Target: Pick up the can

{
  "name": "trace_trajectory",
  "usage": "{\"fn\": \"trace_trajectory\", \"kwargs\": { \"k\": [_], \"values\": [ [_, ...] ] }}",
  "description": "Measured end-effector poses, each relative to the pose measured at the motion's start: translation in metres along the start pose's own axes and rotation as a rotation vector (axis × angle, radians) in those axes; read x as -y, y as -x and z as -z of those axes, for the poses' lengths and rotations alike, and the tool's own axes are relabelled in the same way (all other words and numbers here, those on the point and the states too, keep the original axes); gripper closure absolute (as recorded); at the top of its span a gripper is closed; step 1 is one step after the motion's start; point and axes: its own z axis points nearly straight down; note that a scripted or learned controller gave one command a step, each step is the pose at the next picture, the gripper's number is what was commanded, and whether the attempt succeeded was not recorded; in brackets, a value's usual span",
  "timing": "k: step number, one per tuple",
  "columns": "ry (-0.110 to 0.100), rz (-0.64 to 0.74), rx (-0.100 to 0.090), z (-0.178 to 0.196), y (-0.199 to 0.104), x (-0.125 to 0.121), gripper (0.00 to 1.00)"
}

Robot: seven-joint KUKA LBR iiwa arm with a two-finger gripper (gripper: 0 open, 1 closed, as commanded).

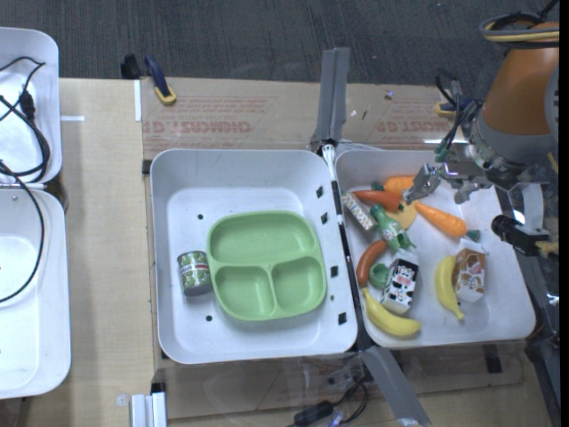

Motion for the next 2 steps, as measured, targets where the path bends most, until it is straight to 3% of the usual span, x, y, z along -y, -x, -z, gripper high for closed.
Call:
{"fn": "trace_trajectory", "kwargs": {
  "k": [1, 2],
  "values": [
    [0.009, 0.146, 0.001, -0.0977, -0.0109, 0.0225, 0.0],
    [0.007, 0.141, 0.001, -0.0897, -0.0099, 0.023, 1.0]
  ]
}}
